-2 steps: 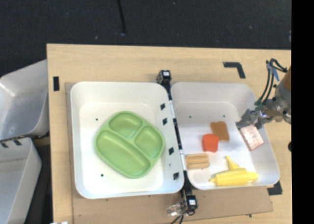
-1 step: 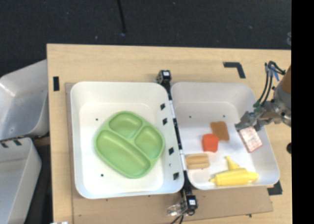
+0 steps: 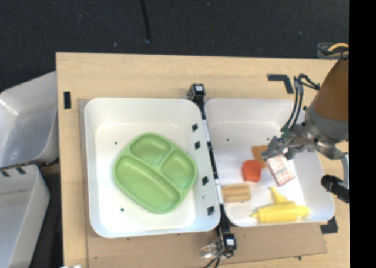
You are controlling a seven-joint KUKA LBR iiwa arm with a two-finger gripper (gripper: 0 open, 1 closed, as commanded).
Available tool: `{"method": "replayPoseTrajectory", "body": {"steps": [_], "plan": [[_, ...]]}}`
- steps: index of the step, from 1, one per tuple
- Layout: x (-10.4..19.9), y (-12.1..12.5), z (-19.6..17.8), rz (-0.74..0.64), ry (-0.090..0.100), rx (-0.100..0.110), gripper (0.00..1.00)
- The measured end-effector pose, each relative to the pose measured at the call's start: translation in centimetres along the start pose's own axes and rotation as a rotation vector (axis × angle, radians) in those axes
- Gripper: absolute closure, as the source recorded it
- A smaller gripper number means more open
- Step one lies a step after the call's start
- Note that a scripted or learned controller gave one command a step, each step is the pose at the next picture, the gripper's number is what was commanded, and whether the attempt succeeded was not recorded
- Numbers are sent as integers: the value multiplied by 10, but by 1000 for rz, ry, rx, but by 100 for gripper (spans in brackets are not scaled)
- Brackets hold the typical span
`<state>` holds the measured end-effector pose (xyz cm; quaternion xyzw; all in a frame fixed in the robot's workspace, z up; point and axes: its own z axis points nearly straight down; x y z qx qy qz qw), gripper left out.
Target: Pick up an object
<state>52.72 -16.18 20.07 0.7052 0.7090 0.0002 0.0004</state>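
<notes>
White packet (image 3: 282, 170) with red print, lying tilted on the floor of the right bin (image 3: 247, 108), a little right of its middle. Directly above and touching it in this view, the claw (image 3: 275, 150), dark and slanted down toward the left; cannot tell whether apart, together or clamped on the packet, since the tips blur into the packet's upper edge. Just left of the packet, a red block (image 3: 252, 171), close beside it. Behind the red block, a small orange block (image 3: 258, 151), right at the claw's tip. Nearer the front of the same bin, a tan block (image 3: 236, 192) against the left wall, and a yellow toy (image 3: 281, 212) stretched along the front wall, its upper end pointing toward the packet. Reaching in from the right, the arm (image 3: 332, 99), orange-brown above the grey wrist, with cables looping beside it. In the left bin (image 3: 106, 120), a green divided plate (image 3: 154, 172), three sections, lying flat near the middle. Both bins side by side on the pale wooden tabletop (image 3: 129, 73), with a black clip (image 3: 196, 91) at the far end of the seam between them
</notes>
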Motion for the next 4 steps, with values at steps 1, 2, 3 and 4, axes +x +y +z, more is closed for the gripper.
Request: {"method": "replayPoseTrajectory", "body": {"steps": [1, 2, 3, 4], "plan": [[53, 1, 5, -1, 1, 1, 100], [113, -5, -3, -2, 2, 1, 100], [160, 5, -8, -2, 1, -1, 100], [212, 14, -13, -2, 2, 0, 100]]}}
